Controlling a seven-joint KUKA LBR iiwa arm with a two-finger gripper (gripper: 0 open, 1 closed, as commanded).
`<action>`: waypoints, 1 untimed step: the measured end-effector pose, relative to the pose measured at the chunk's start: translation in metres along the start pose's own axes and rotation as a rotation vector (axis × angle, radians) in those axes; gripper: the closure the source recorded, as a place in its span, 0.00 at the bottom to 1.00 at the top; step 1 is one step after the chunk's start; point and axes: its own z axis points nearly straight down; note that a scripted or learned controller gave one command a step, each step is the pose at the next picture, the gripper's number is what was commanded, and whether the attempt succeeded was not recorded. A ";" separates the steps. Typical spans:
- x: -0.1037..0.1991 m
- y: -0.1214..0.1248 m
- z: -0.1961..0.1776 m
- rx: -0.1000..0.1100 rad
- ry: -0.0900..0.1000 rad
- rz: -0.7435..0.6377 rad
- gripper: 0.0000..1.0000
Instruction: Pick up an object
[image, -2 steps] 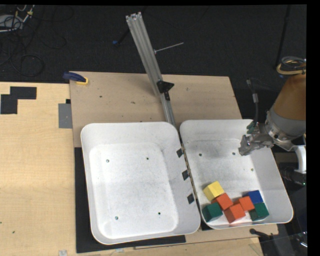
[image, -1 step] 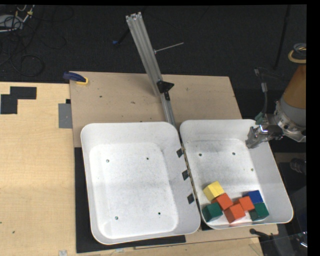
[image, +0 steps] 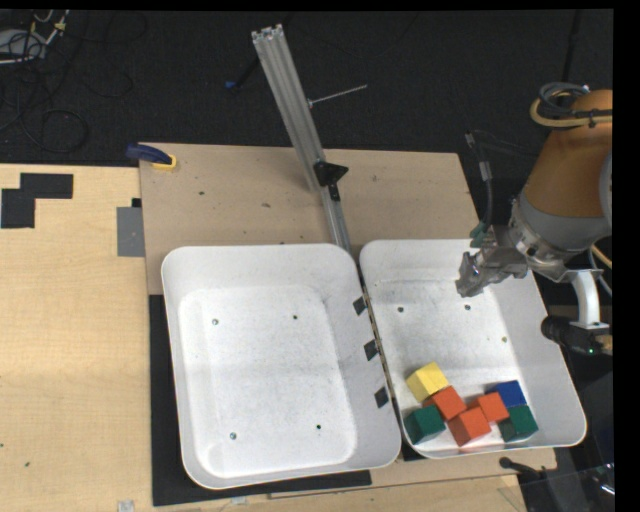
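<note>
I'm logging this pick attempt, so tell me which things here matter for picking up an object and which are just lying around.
Part of the job:
- gripper, over the right bin's far end
- right bin
- blocks in its near corner: yellow, blue, orange, green

Just lying about:
- left bin
- metal rail
- clamp
- cables

A slanted metal rail (image: 298, 120) rises from behind the two white bins, with a black clamp (image: 331, 174) on it. The table (image: 240, 195) carries a blue-and-yellow clip (image: 152, 155) at its far left corner. Black cables (image: 40, 60) lie on the dark floor beyond.
</note>
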 end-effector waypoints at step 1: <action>0.052 0.001 -0.006 0.001 0.000 0.001 1.00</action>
